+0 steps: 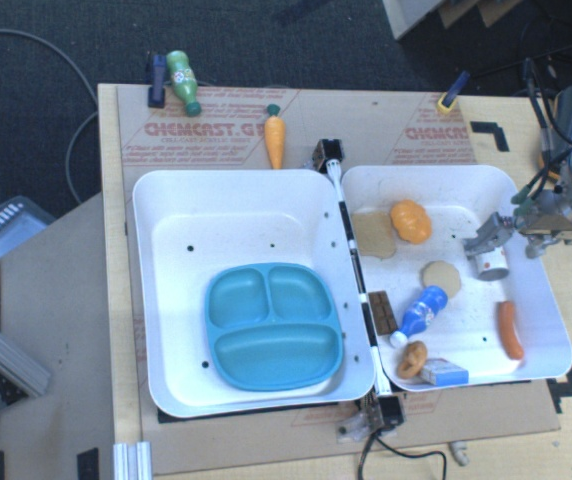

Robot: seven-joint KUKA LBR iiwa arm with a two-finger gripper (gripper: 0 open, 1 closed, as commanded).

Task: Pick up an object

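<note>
- Overhead, a grey robot arm reaches in from the right and holds its hand [494, 251] low over the right bin [541, 298], near that bin's right wall.
- Whether the hand is open or closed cannot be made out; a small silvery cylinder shows at its tip, and nothing can be seen clamped there.
- Just below the hand lies a sausage [510, 329], orange-red and slim, its long axis running nearly up and down the picture, the lower end tipped slightly right.
- A blue bottle [421, 314] with a white cap lies on its side near the bin's middle, on a slant, cap end pointing down-left.
- An orange, rounded object [410, 220] sits in the upper part of the bin, beside a flat tan piece [373, 234]; a second tan disc [442, 277] touches the bottle's upper end.
- A brown pretzel-like item [412, 358] and a small blue-and-white box [446, 372] rest at the bin's near edge.
- The left bin [166, 218] holds a blue divided plate [272, 325].
- On the bench [216, 123] behind the bins lie a toy carrot [275, 139], tip down, and a green bottle [182, 81].
</note>
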